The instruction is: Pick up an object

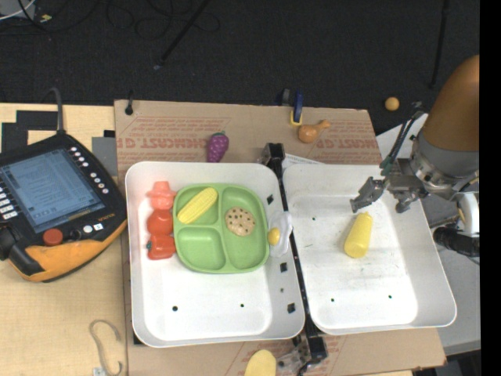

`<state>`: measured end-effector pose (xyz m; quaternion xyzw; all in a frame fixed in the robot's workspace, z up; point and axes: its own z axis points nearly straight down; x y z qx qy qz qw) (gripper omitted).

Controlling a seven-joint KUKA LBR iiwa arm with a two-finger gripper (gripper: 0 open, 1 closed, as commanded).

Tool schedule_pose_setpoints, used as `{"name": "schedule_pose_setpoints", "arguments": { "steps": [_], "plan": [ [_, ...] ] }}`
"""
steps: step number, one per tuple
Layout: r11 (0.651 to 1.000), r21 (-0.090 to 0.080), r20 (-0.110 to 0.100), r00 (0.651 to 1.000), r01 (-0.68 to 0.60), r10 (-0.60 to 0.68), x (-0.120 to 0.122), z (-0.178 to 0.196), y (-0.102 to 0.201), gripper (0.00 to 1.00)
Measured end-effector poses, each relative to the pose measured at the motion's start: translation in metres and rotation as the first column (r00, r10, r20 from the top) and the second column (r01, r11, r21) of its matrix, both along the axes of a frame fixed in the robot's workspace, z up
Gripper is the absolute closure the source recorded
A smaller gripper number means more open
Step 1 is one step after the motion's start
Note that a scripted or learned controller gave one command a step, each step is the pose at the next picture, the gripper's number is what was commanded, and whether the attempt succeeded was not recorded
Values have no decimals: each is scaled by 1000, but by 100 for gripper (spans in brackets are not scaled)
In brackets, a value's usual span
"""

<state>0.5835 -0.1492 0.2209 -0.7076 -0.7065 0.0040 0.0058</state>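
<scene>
A yellow cylinder-shaped toy (358,235) lies in the right white bin (391,304), near its middle. My gripper (385,199) hovers just above and to the right of it, over the bin's far right part. Its two dark fingers (365,197) stand apart, open, with nothing between them. In the left bin (203,304) a green divided plate (211,249) holds a corn cob (196,204) and a cookie (240,221). A red and pink toy (160,222) lies to the plate's left. A small yellow piece (274,236) sits at the plate's right edge.
On the cardboard behind the bins rest a purple grape bunch (218,146) and an orange gourd-like toy (311,131). An orange ball (391,103) sits further back. A yellow object (261,363) lies at the front edge. A teach pendant (55,202) occupies the left bench.
</scene>
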Motion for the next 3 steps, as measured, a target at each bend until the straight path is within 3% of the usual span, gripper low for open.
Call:
{"name": "schedule_pose_setpoints", "arguments": {
  "steps": [1,2,3],
  "plan": [
    [1000,-2,12,1000,-2,2,3,7,0,0],
    [1000,-1,8,1000,-4,4,12,-42,3,0],
    [1000,0,6,1000,0,0,5,-95,12,0]
  ]
}}
